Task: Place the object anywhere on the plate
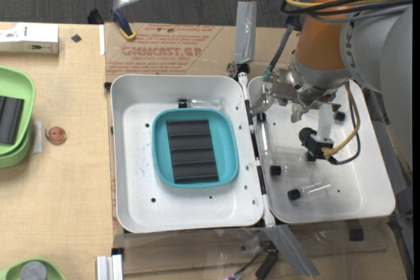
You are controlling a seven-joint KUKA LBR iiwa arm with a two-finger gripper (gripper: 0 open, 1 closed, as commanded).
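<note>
Gripper [300, 103] over shallow white right bin [367, 197] — grip state unreadable; black ribbed rectangular block [191, 151] lies on teal square plate [227, 141] — left bin [131, 206].

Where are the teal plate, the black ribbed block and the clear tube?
teal plate [227, 141]: camera view, right rim.
black ribbed block [192, 151]: camera view, its middle.
clear tube [314, 190]: camera view, clear body.

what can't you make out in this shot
1. Camera view: the upper floor of the right bin is hidden under the arm.
2. Camera view: the clear capped item behind the teal plate is too small and see-through to name.
3. Camera view: the green tray is cut off by the left edge.
</note>
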